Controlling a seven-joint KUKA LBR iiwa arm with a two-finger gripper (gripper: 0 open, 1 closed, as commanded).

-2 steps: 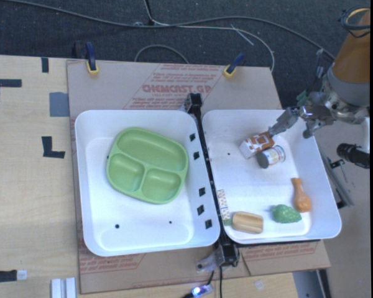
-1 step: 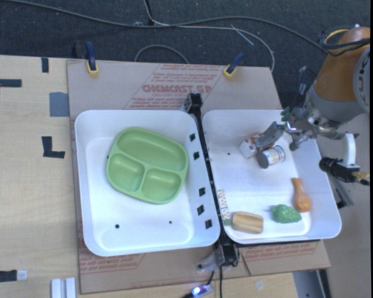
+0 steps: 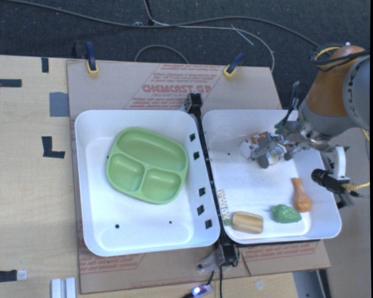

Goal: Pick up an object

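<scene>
My gripper (image 3: 278, 146) is low over the upper middle of the right bin (image 3: 236, 123), at the end of the grey arm with its orange band (image 3: 332, 85). Right against its left side lies a small white, brown and grey object (image 3: 256, 146); whether it is gripped cannot be made out. An orange pear-shaped toy (image 3: 300, 196) lies to the lower right. Beside it sits a green leafy toy (image 3: 286, 213). A tan bread-like block (image 3: 247, 222) rests near the bin's front wall.
The left bin (image 3: 90, 166) holds a green divided plate (image 3: 148, 164). A black divider (image 3: 202, 160) runs between the bins. Two clamps (image 3: 90, 61) (image 3: 234, 64) pin the cardboard at the back. Cables (image 3: 174, 23) lie on the dark floor behind.
</scene>
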